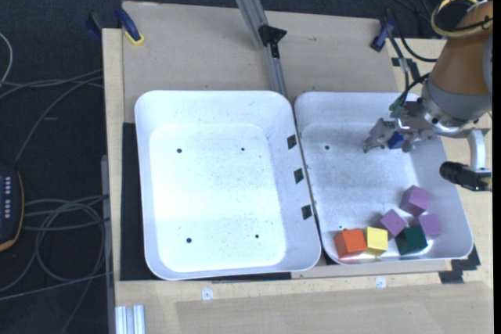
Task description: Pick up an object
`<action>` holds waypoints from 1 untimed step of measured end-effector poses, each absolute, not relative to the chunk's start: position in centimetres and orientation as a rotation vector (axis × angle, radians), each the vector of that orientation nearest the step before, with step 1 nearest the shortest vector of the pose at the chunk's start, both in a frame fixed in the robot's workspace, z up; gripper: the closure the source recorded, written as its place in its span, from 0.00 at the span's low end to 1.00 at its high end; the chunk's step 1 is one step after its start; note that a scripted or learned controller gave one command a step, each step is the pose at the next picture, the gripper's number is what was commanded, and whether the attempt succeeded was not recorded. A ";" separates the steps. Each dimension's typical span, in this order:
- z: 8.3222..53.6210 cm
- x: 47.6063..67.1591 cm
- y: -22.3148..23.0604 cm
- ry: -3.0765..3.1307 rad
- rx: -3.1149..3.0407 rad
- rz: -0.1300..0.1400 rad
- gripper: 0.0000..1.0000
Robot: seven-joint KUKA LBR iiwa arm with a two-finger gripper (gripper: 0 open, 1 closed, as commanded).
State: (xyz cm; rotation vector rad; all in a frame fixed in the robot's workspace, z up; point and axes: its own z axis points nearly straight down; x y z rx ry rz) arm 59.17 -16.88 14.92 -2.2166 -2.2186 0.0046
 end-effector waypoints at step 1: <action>9.6 59.1 -16.8 -2.218 -2.216 0.005 0.00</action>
